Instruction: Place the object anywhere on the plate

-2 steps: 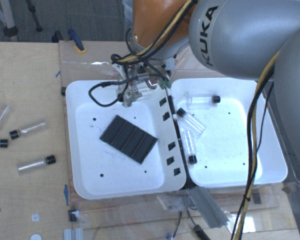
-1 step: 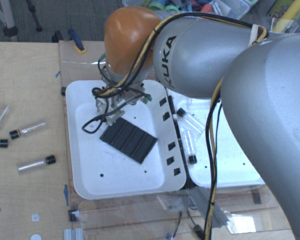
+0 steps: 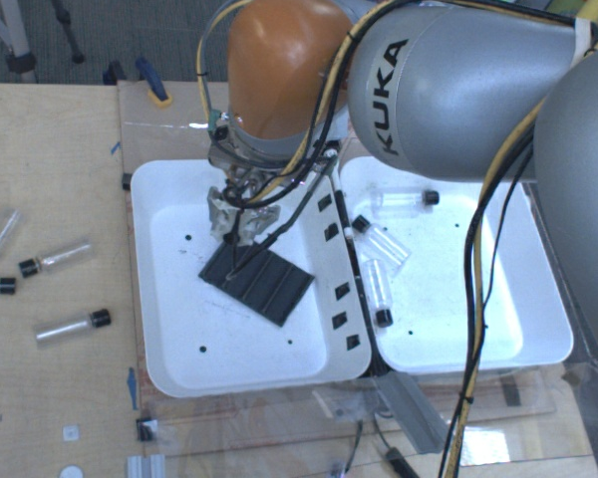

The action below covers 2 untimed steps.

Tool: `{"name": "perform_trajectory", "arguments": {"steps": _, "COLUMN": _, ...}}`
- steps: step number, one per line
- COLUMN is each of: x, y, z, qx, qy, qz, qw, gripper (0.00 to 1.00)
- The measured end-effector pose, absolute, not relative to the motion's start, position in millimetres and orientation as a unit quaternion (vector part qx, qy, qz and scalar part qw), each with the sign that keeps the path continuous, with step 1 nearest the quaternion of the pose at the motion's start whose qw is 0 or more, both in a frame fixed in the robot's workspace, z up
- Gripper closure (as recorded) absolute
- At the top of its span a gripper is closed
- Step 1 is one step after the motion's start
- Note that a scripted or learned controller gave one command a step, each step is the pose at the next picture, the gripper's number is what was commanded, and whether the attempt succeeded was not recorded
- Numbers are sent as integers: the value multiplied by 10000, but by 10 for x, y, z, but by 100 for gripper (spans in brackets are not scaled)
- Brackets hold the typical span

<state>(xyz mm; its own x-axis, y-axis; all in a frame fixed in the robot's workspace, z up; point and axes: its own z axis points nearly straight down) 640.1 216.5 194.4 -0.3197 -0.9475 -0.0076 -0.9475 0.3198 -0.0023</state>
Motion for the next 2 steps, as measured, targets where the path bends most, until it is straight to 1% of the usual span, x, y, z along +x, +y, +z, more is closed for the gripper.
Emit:
{"name": "perform_trajectory", "arguments": {"steps": 1, "x": 6638, "y": 2156, "z": 3329, "qx": -7021, "qy": 7121, "qz": 3, "qw": 58, "gripper": 100}}
{"name": "perform_trajectory", "arguments": {"steps": 2, "x": 6668, "y": 2234, "z": 2569, "qx": -6067, "qy": 7950, "qz": 14, "qw": 20, "gripper": 100}}
